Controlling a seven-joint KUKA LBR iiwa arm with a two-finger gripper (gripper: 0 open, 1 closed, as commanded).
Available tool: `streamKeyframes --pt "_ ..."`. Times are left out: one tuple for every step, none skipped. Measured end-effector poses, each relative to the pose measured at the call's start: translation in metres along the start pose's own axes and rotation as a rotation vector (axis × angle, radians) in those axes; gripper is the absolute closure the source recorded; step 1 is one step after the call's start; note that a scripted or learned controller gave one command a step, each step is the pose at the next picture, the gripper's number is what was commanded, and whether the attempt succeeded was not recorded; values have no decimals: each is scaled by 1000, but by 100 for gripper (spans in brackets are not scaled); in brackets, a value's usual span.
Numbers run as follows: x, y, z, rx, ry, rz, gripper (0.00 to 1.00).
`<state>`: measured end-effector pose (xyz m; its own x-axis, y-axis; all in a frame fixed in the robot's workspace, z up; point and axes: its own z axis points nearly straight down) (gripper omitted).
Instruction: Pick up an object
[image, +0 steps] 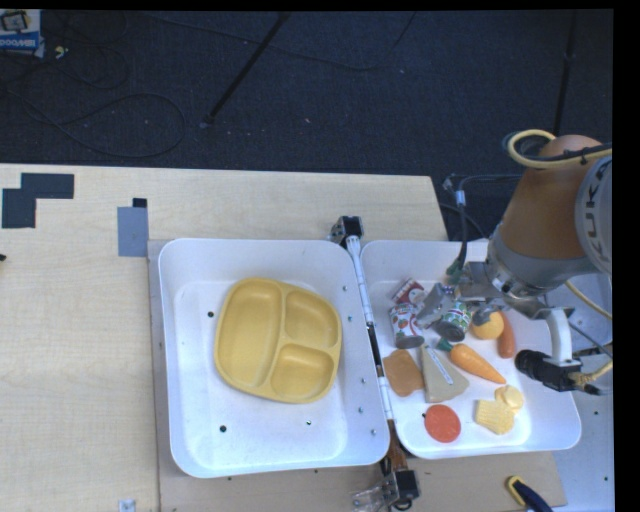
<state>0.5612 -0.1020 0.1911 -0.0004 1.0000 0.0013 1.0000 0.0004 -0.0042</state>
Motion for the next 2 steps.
streamKeyframes --pt "-65 -4 102 -4 -2 2 0" --pt "-65 -4 92 -4 1 5 100"
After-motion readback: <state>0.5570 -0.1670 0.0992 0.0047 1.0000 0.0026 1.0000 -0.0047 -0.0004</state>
